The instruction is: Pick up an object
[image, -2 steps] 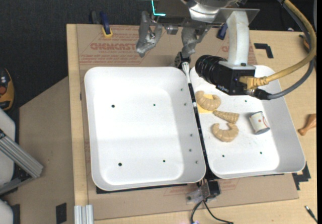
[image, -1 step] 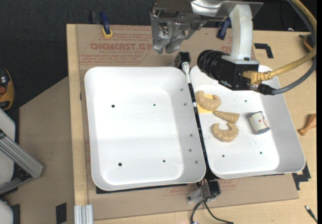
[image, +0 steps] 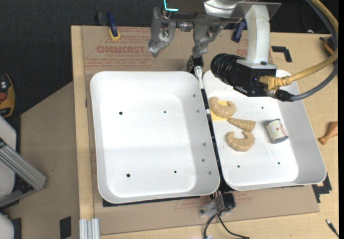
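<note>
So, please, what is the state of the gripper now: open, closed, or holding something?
Gripper: open, holding nothing, raised above the bench behind the two bins.

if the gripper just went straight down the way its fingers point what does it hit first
Probably the bare brown board behind the left bin, or that bin's far rim. The gripper hangs open with nothing between its fingers, well short of the tan pieces in the right bin. Depth is hard to judge from this slant.
</note>
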You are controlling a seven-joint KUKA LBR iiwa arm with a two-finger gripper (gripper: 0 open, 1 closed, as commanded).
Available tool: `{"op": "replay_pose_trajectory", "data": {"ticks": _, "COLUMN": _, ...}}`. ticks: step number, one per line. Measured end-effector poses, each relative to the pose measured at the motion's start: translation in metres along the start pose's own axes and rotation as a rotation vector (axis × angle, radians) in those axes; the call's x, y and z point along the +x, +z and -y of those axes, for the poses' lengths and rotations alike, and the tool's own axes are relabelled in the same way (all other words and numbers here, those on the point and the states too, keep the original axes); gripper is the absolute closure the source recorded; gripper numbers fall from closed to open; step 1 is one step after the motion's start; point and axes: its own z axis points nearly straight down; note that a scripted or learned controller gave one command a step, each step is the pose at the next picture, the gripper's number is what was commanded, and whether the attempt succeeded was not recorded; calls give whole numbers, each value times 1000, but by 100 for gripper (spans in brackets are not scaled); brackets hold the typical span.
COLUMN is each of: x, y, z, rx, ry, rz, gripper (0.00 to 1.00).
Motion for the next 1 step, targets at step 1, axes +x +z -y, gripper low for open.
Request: {"op": "replay_pose_trajectory", "data": {"ticks": 1, "x": 1, "y": -11, "z": 0, "rx": -4, "ry": -1, "rz": -2, "gripper": 100}}
